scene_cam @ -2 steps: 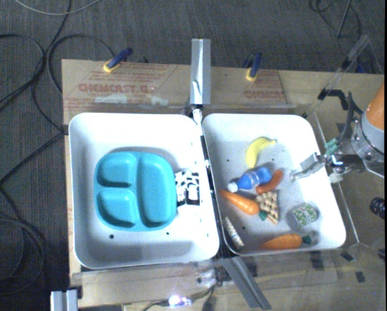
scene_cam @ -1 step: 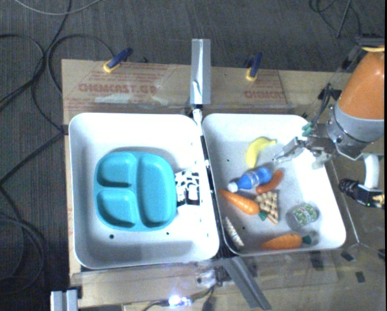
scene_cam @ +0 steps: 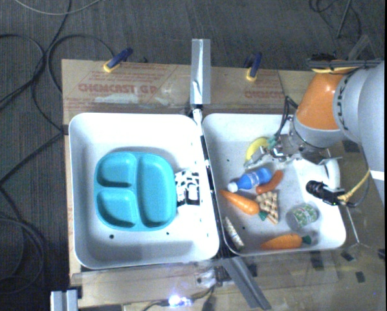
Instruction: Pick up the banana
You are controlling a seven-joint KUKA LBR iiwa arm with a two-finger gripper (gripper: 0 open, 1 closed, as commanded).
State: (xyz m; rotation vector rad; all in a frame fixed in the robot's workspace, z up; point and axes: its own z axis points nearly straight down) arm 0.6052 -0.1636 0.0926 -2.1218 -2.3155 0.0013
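- Pincer (scene_cam: 276,149): low over the upper part of the right bin, at the end of the grey arm (scene_cam: 368,102) with its orange band (scene_cam: 320,105); whether it is spread or closed, and whether it grips anything, cannot be told (the wrist hides most of it).
- Banana (scene_cam: 256,147): yellow, lying in the right bin just beside the pincer on its left, partly covered by the pincer's metal parts.
- Blue-and-white bottle (scene_cam: 250,179): on its side just below the banana, cap end pointing left.
- Small orange piece (scene_cam: 270,183): touching the bottle's right end.
- Carrot (scene_cam: 240,203): below the bottle, lying at a slant.
- Waffle-patterned wedge (scene_cam: 269,204): just right of the carrot.
- Round greenish item (scene_cam: 303,216): farther right, near the bin's lower right corner.
- Second carrot (scene_cam: 282,241): along the bin's lower wall.
- Right bin (scene_cam: 213,173): white, holding all the items above.
- Left bin (scene_cam: 83,173): white, holding a blue divided tray (scene_cam: 135,190) (three compartments) with a black-and-white item (scene_cam: 187,188) at its right edge.
- Surface (scene_cam: 135,86): brown board beneath both bins, with clamps along its far edge.
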